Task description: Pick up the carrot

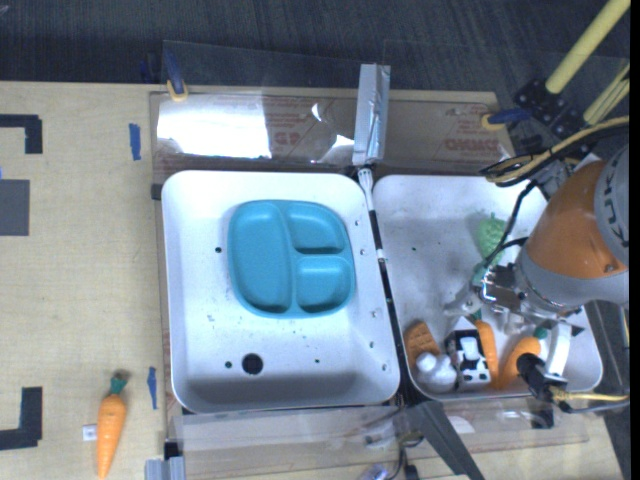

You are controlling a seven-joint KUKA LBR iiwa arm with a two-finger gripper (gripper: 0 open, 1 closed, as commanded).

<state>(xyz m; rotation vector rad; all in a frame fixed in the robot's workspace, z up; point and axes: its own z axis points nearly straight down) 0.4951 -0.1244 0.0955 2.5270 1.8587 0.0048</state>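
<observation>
A toy carrot (110, 423), orange with a green top, lies on the wooden bench at the lower left, outside both bins. The arm reaches in from the right, its orange band (572, 238) over the right bin (420, 218). My gripper (505, 320) hangs low over that bin's front right, among a cluster of small items. An elongated orange piece (487, 340) lies right under it, and the view does not let me tell whether they touch. The gripper is far from the bench carrot.
The left bin (190, 268) holds a blue divided plate (292, 256). The right bin's front holds another orange piece (417, 338), a white lump (434, 366), a black-and-white item (470, 356) and an orange round thing (520, 356). A green item (491, 234) lies further back.
</observation>
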